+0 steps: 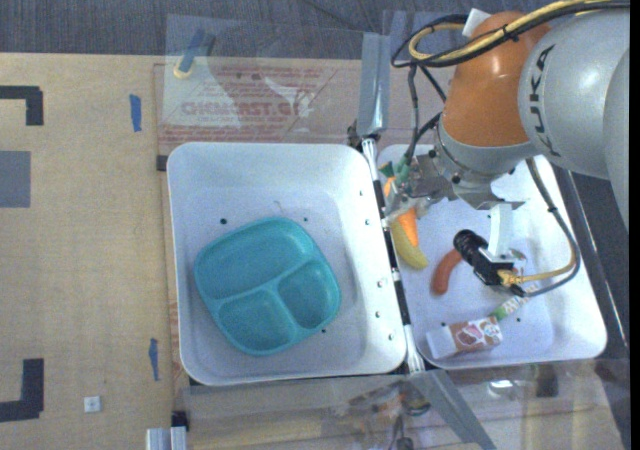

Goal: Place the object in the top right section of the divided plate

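Note:
A teal divided plate (266, 285) lies in the left bin (200, 178), with three sections and nothing in them. My gripper (412, 190) hangs over the upper left corner of the right bin (560, 328), under the orange-banded wrist. Just below it lies a yellow-orange banana-shaped toy (406, 241). An orange-red sausage-shaped toy (443, 272) lies a little to its right. Something small, green and orange (393, 178) shows at the gripper's left edge, partly hidden by the arm.
A flat red-and-white packet (470, 336) rests near the right bin's front edge. A black plug with a yellow cable (482, 258) hangs off the arm over the bin's middle. The metal divider rail (385, 238) separates the two bins.

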Controlling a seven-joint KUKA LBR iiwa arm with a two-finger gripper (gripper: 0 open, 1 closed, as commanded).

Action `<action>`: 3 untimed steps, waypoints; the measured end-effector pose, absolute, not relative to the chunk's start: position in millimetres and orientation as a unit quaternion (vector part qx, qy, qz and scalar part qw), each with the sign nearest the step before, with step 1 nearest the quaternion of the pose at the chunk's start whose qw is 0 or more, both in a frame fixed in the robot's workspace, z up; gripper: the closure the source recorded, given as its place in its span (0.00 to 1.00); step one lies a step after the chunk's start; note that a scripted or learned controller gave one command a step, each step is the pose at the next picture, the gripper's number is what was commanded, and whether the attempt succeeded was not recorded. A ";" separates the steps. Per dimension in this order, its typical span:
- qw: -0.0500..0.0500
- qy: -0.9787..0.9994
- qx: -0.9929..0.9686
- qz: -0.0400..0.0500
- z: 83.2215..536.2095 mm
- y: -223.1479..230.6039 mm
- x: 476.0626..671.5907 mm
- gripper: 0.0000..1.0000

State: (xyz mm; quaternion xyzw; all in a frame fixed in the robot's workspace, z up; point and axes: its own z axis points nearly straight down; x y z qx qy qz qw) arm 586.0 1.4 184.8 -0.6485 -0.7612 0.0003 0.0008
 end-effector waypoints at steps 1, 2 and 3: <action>-0.002 -0.847 -0.531 -0.001 223.8 84.4 597.5 1.00; -0.002 -0.911 -0.413 -0.002 253.9 167.1 571.5 1.00; 0.000 -0.947 -0.323 0.000 207.8 221.1 525.1 1.00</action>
